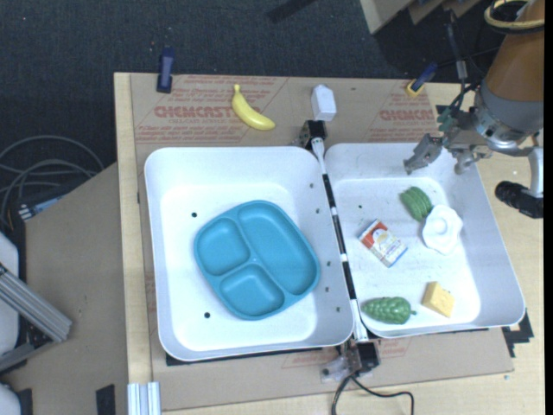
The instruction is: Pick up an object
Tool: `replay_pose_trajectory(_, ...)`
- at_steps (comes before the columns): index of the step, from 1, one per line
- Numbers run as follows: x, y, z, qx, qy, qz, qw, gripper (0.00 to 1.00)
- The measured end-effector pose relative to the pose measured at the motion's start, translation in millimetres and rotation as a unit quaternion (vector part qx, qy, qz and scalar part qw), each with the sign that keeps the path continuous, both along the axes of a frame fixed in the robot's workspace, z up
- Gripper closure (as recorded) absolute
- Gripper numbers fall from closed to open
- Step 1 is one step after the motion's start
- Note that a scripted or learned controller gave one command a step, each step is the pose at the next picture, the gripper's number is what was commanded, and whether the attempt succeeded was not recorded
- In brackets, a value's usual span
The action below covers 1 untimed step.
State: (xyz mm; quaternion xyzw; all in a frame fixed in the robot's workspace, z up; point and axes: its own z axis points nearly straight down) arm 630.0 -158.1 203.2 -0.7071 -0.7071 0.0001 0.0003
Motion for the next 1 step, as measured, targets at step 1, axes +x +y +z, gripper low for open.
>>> replay_pose_trajectory(1, -6.3, 0.6, -115.4, 0.0002, 0.001, 0.0, 1.0, 0.0)
